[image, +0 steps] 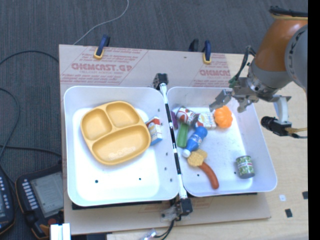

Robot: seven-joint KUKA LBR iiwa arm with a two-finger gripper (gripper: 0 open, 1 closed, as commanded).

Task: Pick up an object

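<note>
Two bins (70, 134): tray (116, 132) left, toys right (open claw (231, 102) above orange ball (223, 117)).

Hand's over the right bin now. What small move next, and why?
Probably lower the hand straight down and slightly toward the orange ball. The hand hangs just above the ball near the right bin's far side with nothing between its fingers, and the ball has open floor on its right, away from the cluttered toys.
</note>
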